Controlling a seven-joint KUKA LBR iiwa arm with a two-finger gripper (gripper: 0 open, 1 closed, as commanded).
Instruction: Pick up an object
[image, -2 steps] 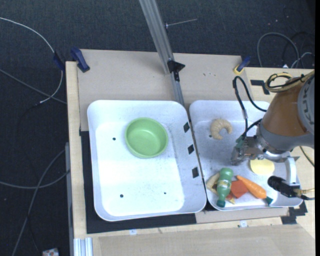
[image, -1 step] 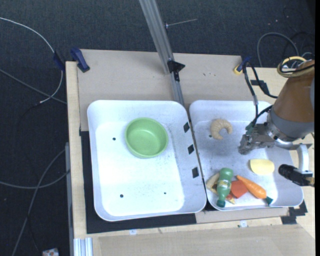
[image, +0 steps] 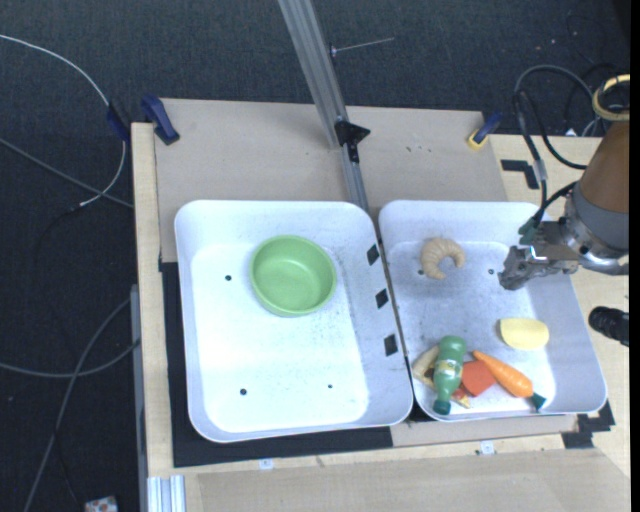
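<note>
Croissant (image: 441, 255): far part of right bin (image: 590, 375), well left of gripper (image: 518, 270); jaw state cannot be told. Green bowl (image: 292, 274): left bin (image: 200, 330).

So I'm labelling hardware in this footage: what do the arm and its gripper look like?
The arm is grey metal with a broad orange-brown band above the wrist. Black cables loop beside it. The gripper is a small, dark grey, blocky metal unit.

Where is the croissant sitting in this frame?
The croissant lies in the upper part of the right bin, near its left wall, with the gripper to its right and the yellow lemon-like piece lower right.
</note>
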